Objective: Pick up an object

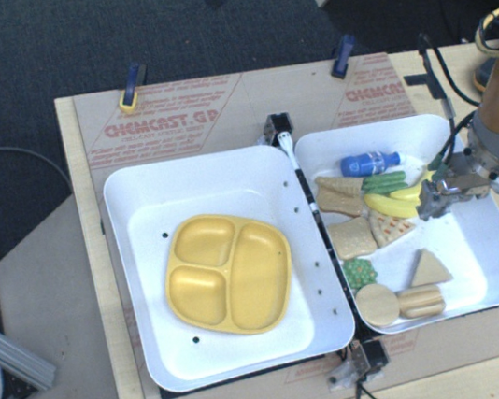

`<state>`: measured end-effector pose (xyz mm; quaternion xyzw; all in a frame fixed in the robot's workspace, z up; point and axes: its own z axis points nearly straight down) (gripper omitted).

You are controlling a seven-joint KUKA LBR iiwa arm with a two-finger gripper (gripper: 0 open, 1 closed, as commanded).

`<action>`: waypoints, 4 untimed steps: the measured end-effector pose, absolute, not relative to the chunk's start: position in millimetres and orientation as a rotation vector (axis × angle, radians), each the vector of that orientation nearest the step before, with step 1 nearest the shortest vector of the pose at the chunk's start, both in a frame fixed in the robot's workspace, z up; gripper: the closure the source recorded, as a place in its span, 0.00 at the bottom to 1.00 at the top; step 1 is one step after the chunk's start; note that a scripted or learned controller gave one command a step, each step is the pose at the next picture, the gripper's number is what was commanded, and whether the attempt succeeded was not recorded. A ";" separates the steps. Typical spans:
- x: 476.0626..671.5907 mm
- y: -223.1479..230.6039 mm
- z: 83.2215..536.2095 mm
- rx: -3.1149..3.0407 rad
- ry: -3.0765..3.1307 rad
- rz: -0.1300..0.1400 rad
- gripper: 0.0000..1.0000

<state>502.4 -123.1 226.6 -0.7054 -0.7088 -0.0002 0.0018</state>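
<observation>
Here, two shallow white bins sit side by side on a brown board. The left bin [137, 260] holds one thing, a yellow divided plate [229, 273] with three compartments, lying flat near the bin's middle. The right bin [487, 258] holds a clutter of toy food, mostly gathered in its left and upper part. A blue bottle [369, 163] lies on its side near the far wall. Just below it are a green vegetable piece [385, 182] and a yellow banana [396, 202], touching each other. To their left lie tan bread slices [339, 196], with a pale cracker-like piece [389, 229] beneath the banana. Nearer the front are a small green broccoli [359, 272], a tan wedge [429, 268], a round beige disc [377, 304] and a bread roll [421, 303], the last two touching.

The banana is curved, bright yellow and smooth, its right end pointing toward the arm. The gripper [432, 201] reaches in from the right and sits low at that end of the banana, right beside it. Whether the fingers are spread or closed cannot be told, nor whether they touch the banana.
</observation>
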 end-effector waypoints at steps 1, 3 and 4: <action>499.4 -72.1 216.3 -2.212 -2.224 0.000 1.00; 502.2 30.7 232.1 -2.216 -2.228 -0.003 1.00; 497.1 81.4 214.1 -2.211 -2.224 0.004 1.00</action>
